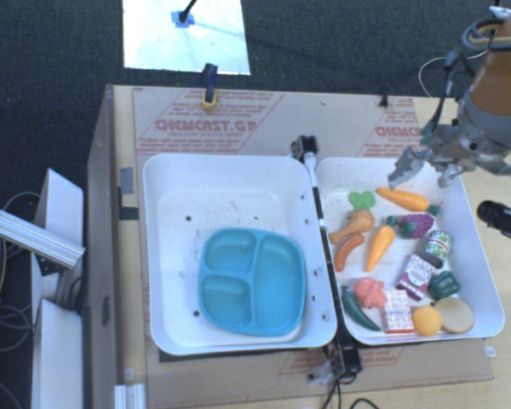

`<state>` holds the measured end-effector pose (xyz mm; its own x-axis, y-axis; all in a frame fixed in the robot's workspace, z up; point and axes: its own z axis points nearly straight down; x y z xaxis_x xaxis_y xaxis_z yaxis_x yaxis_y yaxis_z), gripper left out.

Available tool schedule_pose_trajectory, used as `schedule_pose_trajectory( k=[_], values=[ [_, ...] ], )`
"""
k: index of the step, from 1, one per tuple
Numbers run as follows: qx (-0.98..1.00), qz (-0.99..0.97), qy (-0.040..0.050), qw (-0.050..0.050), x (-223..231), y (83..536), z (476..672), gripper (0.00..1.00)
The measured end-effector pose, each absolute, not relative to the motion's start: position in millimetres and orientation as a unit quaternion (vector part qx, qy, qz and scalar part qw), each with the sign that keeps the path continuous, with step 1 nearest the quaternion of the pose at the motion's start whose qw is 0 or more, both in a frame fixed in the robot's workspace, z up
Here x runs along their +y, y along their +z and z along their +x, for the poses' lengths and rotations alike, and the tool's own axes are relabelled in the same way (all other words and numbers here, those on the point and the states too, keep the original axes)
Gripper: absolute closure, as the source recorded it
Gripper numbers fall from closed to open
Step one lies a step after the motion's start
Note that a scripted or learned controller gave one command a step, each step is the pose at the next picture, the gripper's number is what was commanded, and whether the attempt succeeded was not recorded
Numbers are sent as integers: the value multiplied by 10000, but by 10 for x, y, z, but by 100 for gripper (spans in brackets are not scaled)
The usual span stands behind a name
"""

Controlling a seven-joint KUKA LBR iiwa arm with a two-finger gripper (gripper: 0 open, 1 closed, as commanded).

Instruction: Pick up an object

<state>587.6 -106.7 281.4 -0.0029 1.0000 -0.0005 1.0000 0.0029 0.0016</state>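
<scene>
Desk [238, 118], centre frame, carries two white bins touching: left bin [166, 228], right bin [485, 301].

Arm [496, 83]: grey metal body with a broad orange band above the wrist. Thin pale cables loop along its upper side. Hand [426, 167]: grey, two short angular fingers [404, 169] beneath a bulkier grey wrist block.

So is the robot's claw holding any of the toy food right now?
No, nothing is held. The gripper hangs open above the far end of the right bin, and the space between its jaws is bare. The nearest toy, an orange carrot, lies just below it in the bin.
</scene>
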Motion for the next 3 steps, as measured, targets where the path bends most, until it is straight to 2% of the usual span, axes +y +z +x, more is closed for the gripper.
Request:
schedule_pose_trajectory(
  k=[1,2,3],
  values=[
    [7076,7066,-4,-5,-1082,1519,5942,0],
    [7075,7067,4,6,-1145,1596,5375,0],
    [7087,7055,57,28,-896,902,5617,0]
  ],
)
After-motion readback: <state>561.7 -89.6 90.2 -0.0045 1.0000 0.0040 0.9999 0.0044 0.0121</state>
